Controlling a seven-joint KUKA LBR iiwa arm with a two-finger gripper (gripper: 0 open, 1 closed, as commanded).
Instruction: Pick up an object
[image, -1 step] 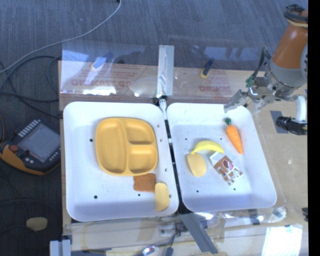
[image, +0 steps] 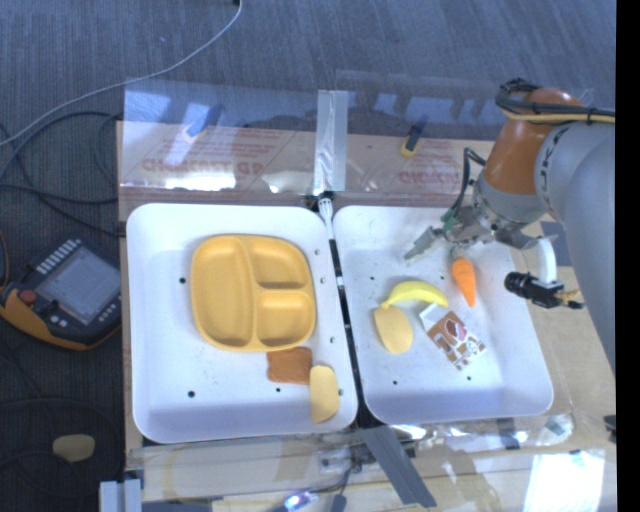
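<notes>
camera view: the 2 white bins sit side by side, and the right bin (image: 520, 385) holds 4 loose items. a carrot (image: 464, 281) lies upright in the picture near the bin's upper right area. a banana (image: 416, 293) lies just left of the carrot, curved, and touches a pale yellow oval piece (image: 394, 329) directly below it. a small brown-and-white packet (image: 455, 337) lies tilted to the right of the oval piece, below the carrot.

the gripper (image: 447, 236) is positioned over the upper part of the right bin, just above the carrot and apart from it. its 2 fingers are spread, 1 finger (image: 421, 245) pointing left toward the bin's centre. nothing is visible between them. the grey arm (image: 585, 200) with its orange band (image: 522, 150) enters from the right.

the left bin (image: 150, 400) holds a yellow divided tray (image: 252, 291) with 3 compartments. a brown flat piece (image: 290, 366) lies just below the tray's lower right corner, and a pale yellow piece (image: 323, 391) lies beside it at the bin's right wall.

a handheld control pendant (image: 62, 291) rests on the floor, well left of the bench.
</notes>
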